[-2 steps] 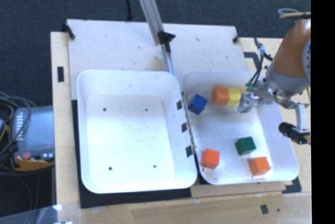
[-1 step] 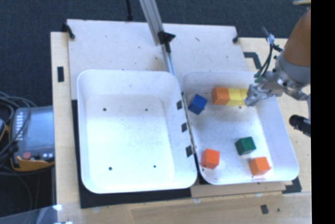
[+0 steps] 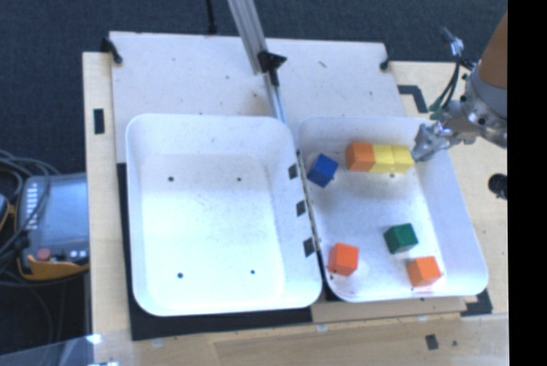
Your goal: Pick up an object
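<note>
A: We see our hand [image 3: 425, 142] at the upper right rim of the right bin [image 3: 453, 210], reaching in from the right, its tip just beside a yellow block [image 3: 392, 158].

B: Is it apart or together? We cannot tell; the tip is too small and blurred for us to judge, and we see nothing between it.

A: Agreed. The yellow block lies touching an orange block [image 3: 361, 156] on its left, the two forming a short row near the bin's far wall.

B: We also count a blue block [image 3: 322, 170] near the bin's left wall, a green block [image 3: 400, 237] lower down, and two more orange ones: one [image 3: 344, 257] at the lower left, another [image 3: 424, 270] at the lower right, well apart from each other.

A: The left bin [image 3: 214, 210] sits beside it on our counter [image 3: 98, 185], and a metal rail [image 3: 244, 9] slants down toward the gap between the bins.
</note>
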`<act>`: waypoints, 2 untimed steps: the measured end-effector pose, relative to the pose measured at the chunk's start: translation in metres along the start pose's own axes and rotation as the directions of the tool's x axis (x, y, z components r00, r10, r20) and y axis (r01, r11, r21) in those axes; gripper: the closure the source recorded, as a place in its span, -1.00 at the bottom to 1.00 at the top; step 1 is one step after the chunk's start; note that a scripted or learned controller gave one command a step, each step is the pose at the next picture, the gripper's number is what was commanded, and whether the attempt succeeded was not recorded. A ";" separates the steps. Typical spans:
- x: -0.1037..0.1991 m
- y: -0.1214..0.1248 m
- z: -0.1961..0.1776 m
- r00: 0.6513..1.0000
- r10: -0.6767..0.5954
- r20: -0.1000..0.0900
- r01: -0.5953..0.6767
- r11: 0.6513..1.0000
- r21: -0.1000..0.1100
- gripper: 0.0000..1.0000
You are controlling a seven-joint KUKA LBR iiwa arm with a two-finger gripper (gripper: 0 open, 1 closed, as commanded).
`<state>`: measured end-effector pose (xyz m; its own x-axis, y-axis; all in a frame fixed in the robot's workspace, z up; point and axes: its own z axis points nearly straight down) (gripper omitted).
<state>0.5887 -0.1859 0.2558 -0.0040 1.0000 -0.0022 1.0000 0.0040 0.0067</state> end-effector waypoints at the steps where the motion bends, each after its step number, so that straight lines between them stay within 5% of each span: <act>1: 0.048 -0.001 0.001 1.000 -0.002 -0.003 0.002 1.000 0.006 1.00; 2: 0.092 -0.015 0.013 1.000 -0.001 -0.003 0.002 1.000 0.008 1.00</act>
<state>0.5735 -0.0943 0.2428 -0.0055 1.0000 0.0004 1.0000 0.0055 -0.0012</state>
